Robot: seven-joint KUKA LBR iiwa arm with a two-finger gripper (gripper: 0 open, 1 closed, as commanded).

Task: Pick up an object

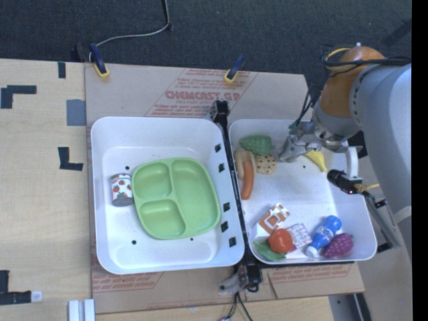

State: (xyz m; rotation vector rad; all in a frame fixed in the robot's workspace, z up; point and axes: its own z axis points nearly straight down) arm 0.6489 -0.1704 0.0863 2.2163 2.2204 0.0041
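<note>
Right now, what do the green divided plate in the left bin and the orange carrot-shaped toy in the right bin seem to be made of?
The green divided plate looks like moulded plastic with a matte finish: one even colour, soft rounded compartment ridges. The orange carrot-shaped toy also seems to be plastic, smooth and a little glossy, though rubber or foam cannot be ruled out at this sharpness.

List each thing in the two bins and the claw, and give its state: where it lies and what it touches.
Tray: flat in the left bin, compartments bare.
Cup: on its side, touching the tray's left edge.
Carrot: lying by the divider in the right bin.
Banana: beside the claw.
Bottle: on its side, touching the grapes.
Grapes: in the bin's near right corner.
Tomato: resting on a green leaf.
Claw: low in the right bin.
</note>
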